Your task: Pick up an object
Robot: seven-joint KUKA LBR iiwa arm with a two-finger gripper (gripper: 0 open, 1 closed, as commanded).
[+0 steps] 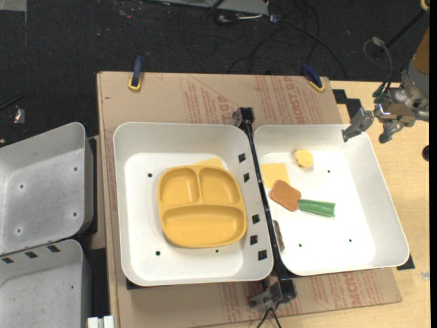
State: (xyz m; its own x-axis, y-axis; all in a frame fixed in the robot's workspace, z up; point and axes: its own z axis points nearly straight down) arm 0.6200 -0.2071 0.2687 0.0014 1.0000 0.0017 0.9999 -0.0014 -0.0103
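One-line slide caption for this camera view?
Open gripper poised above right bin's far corner; green piece, brown piece inside; yellow tray in left bin.

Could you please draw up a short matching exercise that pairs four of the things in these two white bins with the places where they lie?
Things:
1. yellow divided plastic tray
2. green stick-shaped piece
3. small round yellow piece
4. brown oval piece

Places:
A. right bin, upper middle, apart from the others
B. left bin, lying flat in the middle
C. right bin, near the divider, overlapping a flat yellow square
D. right bin, middle, just right of the brown piece

Pairs: 1-B, 2-D, 3-A, 4-C
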